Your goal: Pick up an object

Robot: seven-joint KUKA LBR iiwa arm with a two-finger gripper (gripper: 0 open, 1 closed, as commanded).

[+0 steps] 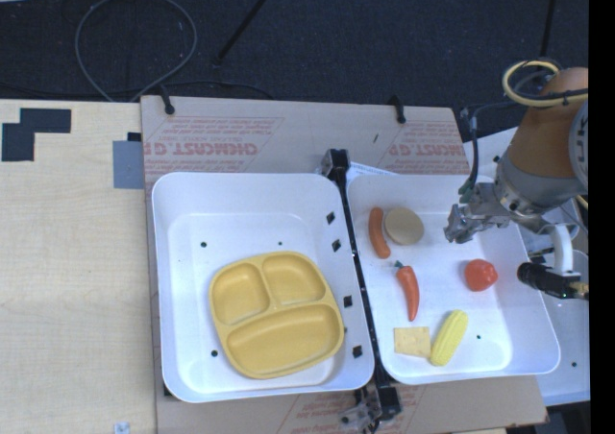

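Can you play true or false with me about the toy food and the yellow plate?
1. The yellow plate lies in the left bin. True.
2. The corn is on the plate. False: it lies in the right bin, beside the cheese.
3. The gripper holds the tomato. False: the tomato lies in the bin, apart from it.
4. The carrot lies between the hot dog and the cheese. True.

A divided plate (276,315) lies in the left bin (183,230); toy foods (409,290) in the right bin (538,346).
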